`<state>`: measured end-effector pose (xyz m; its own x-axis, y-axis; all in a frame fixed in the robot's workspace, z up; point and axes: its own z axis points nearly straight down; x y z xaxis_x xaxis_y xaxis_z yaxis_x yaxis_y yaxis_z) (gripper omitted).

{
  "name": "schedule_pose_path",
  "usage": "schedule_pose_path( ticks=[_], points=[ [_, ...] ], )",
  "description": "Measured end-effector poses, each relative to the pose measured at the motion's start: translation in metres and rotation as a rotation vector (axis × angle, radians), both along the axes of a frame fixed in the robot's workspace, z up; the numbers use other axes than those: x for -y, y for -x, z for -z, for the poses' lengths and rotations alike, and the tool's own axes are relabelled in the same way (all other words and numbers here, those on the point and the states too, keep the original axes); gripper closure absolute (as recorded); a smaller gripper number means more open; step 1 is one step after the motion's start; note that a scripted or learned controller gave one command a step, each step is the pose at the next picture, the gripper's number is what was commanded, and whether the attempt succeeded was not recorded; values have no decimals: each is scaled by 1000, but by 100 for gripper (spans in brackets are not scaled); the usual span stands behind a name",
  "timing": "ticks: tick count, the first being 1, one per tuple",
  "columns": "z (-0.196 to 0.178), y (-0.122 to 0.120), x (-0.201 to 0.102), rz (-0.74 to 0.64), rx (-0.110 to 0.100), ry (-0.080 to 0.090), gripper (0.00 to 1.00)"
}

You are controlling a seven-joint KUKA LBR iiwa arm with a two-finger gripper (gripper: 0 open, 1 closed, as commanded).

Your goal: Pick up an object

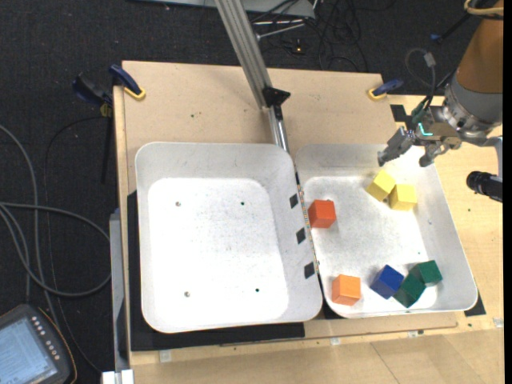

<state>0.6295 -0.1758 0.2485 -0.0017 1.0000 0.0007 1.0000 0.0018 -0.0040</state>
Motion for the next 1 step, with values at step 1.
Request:
schedule_pose_path(
  ticks=[1],
  points=[
    [-3, -1, 0, -2, 4, 2, 0]
  ],
)
